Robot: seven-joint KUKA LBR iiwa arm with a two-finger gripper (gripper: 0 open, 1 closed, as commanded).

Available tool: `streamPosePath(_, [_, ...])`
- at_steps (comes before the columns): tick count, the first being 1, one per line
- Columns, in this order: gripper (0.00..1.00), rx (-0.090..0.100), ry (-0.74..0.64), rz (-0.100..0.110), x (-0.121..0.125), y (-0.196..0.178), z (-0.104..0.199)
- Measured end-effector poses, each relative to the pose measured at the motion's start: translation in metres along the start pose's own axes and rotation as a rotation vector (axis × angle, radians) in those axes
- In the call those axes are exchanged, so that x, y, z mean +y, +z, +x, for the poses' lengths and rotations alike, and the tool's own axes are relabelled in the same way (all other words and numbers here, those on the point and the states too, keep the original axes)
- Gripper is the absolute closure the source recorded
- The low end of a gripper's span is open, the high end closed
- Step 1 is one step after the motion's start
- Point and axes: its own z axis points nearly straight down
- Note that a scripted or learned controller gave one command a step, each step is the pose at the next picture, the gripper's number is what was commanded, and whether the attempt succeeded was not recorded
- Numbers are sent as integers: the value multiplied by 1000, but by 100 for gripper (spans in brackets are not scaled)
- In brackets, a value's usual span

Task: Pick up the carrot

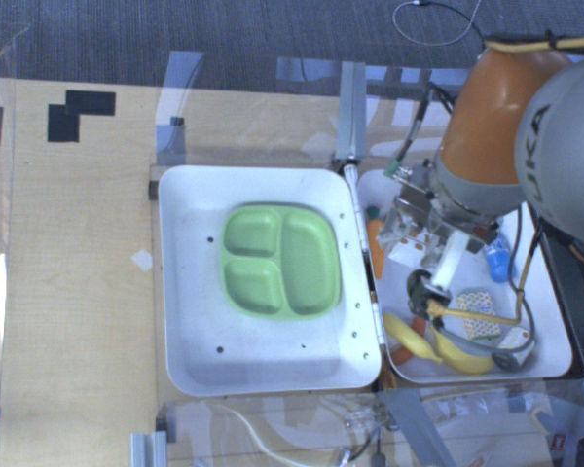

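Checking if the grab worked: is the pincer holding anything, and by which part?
Cannot tell. The pincer is over the right bin, beside the carrot; its grip is hidden.

1. Robotics lab is indicated: an industrial arm (506,115) is mounted over white bins, right bin (550,343) under the gripper (414,236), left bin (185,339) beside it.
2. Black tape marks (78,113) are stuck on the bench (68,261), well apart from the gripper.
3. Loose cable (419,2) is seen on carpet (224,17) beyond it.

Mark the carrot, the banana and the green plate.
carrot (373,234): camera view, on the orange part that shows.
banana (405,337): camera view, on its yellow body.
green plate (311,261): camera view, in its large compartment.
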Motion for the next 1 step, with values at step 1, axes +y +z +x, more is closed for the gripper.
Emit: streamPosePath(1, [100, -2, -7, 3, 1, 30, -58])
